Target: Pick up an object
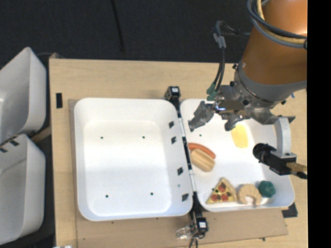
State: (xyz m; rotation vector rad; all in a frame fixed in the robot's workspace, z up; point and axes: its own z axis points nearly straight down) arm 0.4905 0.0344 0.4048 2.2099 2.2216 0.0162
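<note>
Gripper: the gripper [216, 117] hangs over the far part of the right bin [279, 203], fingers spread wide, nothing between them.
Nearest object: a yellow block [240, 137] lies on the bin floor just beside the right-hand finger, towards the near edge and slightly right.
Long axis: the block runs roughly far-to-near.
Other candidates: a toy hot dog [201, 156] by the bin's left wall; a pizza slice [222, 191], a tan piece [248, 194] and a green piece [267, 188] along the near wall.
Surface: smooth white plastic.
Room: open floor around the block; the near-wall toys are crowded together.
Left bin [83, 159]: on the worktop [62, 81], touching the right bin.
</note>
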